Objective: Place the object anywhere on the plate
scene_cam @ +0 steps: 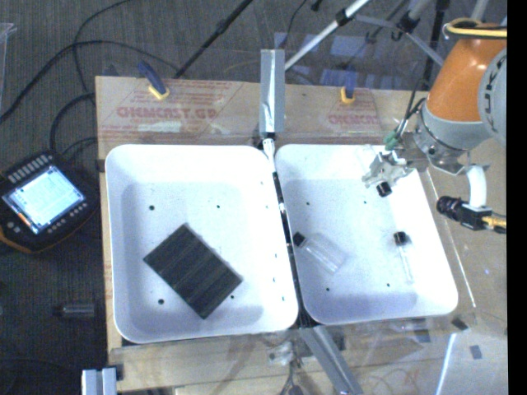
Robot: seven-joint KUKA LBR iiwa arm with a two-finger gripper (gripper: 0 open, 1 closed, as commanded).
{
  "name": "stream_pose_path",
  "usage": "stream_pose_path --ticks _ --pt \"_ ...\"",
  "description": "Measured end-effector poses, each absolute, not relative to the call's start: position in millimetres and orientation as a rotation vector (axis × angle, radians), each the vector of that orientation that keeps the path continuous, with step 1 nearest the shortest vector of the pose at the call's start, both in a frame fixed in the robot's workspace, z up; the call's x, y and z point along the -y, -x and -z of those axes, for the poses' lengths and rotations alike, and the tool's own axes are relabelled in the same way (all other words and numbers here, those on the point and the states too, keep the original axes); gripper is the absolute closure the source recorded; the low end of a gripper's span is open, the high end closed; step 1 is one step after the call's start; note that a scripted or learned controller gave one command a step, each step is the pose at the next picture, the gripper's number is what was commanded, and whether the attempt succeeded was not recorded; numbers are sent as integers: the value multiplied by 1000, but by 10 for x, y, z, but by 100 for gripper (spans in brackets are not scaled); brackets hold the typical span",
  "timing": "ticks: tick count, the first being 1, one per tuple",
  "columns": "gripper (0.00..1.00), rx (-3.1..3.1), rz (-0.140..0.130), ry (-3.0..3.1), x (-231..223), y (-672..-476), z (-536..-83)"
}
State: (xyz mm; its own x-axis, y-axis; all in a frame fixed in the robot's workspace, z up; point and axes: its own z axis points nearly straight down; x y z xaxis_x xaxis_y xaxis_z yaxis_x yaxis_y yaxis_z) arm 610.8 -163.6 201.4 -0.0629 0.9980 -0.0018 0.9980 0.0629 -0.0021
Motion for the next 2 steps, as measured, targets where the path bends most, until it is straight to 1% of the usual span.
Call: stream_pose_path --ticks 1,2 --pt "100 2311 -3 2125 973 -6193 -2468" --pt "100 2646 -1 1693 279 -6683 -2209"
